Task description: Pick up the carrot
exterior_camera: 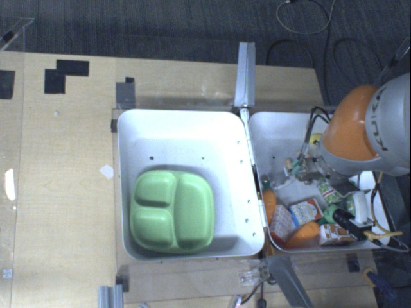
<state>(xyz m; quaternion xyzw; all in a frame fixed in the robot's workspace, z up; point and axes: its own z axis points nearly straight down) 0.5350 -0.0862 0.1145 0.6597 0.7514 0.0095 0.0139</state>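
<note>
Carrot hunt in the right bin.

Near the bin's six o'clock rim lies the carrot (pixel 304 234), among small packets (pixel 302 212). The hand (pixel 303 167) hangs over the bin's middle, at about twelve o'clock from the carrot; whether it is apart or together, I cannot tell. I think it must go down over the carrot next. No words on the packets can be read. A green tray (pixel 172 209) sits in the left bin.

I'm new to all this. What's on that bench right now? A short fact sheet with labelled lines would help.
left bin: holds a green divided tray
right bin: a jumble of small packets and food items at its near end
carrot: orange, lying among the jumble near the front wall
arm: over the right bin
gripper: low over the jumble, behind the carrot
</note>
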